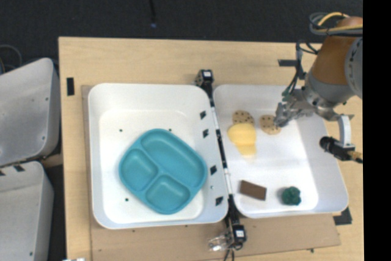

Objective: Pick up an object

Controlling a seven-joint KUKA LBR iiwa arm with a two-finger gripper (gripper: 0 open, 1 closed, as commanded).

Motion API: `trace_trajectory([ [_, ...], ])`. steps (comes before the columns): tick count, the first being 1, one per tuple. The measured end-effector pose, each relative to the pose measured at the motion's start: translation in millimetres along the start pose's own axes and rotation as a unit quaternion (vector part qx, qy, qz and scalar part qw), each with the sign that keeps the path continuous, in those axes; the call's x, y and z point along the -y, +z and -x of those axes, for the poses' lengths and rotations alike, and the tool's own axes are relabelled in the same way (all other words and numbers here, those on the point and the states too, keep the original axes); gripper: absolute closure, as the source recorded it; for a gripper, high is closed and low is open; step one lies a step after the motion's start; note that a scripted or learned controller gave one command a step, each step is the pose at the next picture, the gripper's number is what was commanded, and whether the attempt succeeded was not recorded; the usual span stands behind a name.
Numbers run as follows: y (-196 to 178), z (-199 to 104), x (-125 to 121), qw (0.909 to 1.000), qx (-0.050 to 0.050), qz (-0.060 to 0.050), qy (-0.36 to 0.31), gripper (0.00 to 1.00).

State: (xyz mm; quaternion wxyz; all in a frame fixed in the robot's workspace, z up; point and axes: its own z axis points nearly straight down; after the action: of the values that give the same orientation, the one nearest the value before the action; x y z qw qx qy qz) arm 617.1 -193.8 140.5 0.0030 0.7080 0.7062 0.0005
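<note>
I watch through one fixed camera set high above the surface (183,58), looking down at a slant from some way off, with both white bins (98,101) fully framed.

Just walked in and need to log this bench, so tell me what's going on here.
A grey arm reaches in from the right, its hand low over the right bin, right at a round brown cookie. Nothing shows as lifted yet. That bin also holds a second cookie, a yellow lump, a brown block and a green ball. The left bin holds a blue divided tray.
</note>
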Motion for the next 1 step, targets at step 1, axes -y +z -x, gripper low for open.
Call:
trace_trajectory([
  [1,-58.2,-8.5,-1.7,1.0000,-0.001,0.001,-0.003,1.00],
])
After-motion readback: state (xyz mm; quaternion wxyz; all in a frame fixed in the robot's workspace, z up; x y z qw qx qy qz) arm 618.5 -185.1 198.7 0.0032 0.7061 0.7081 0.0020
